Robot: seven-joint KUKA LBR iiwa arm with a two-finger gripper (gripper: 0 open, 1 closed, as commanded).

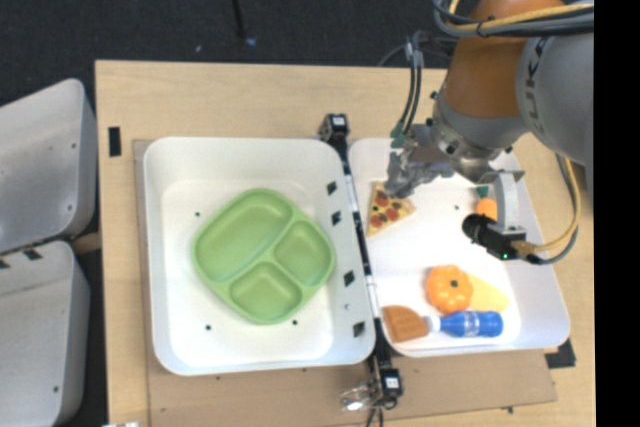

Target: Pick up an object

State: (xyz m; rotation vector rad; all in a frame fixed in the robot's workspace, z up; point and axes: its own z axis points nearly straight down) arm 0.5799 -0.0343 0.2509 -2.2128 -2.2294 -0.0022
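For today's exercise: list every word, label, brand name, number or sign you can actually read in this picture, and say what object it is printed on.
None can be read with certainty.
Dark lettering on the arm's grey casing: partly cut off and blurred, not legible.
Blue bottle: any label is too small to read.
Pizza slice, pumpkin, green divided plate: no print seen.

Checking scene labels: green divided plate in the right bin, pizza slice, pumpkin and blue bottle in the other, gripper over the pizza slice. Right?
One error: the green divided plate lies in the left bin, as the camera view shows. The pizza slice, pumpkin and blue bottle are in the right bin, and the gripper is over the pizza slice.
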